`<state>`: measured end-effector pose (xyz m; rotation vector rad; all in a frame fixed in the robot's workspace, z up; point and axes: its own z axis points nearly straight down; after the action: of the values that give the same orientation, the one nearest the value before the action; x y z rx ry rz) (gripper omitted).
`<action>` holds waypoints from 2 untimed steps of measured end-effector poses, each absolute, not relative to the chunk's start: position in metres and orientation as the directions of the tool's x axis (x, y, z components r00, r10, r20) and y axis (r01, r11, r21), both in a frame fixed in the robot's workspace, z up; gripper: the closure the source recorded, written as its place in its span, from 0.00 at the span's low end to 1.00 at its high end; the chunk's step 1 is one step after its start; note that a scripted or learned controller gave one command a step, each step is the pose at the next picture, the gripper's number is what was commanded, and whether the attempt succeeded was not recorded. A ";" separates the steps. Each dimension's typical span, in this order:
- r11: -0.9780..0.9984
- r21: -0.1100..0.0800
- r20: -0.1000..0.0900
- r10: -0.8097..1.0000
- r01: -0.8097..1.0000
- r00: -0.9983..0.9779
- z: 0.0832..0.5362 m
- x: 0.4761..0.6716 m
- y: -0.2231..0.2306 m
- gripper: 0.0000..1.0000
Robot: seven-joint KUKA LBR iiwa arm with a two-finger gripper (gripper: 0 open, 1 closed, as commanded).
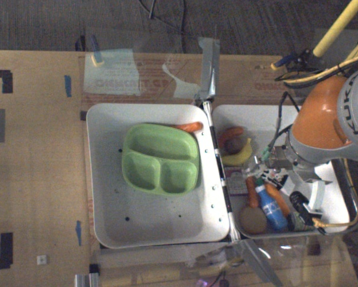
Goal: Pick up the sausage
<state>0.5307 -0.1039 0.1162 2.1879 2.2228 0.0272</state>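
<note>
Camera view: right bin [259, 115] holds sausage [231, 136], banana [238, 155].

The arm [337, 121] presented a large rounded orange band above the wrist, adjoining a light grey housing that bore part of the dark lettering "KU" at the view's right edge. Below the band, a grey cylindrical wrist section led to the gripper [267, 171], a cluttered assembly of metallic and dark parts. A thin black cable looped along the left side of the orange band toward the wrist.
</note>
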 end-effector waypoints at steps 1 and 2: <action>0.070 0.041 -0.017 0.997 0.997 -0.069 0.108 0.543 -0.104 0.00; 0.070 0.069 -0.028 0.997 0.995 -0.068 0.123 0.551 -0.107 1.00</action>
<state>0.5512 -0.1072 0.1226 2.0970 2.2467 0.0477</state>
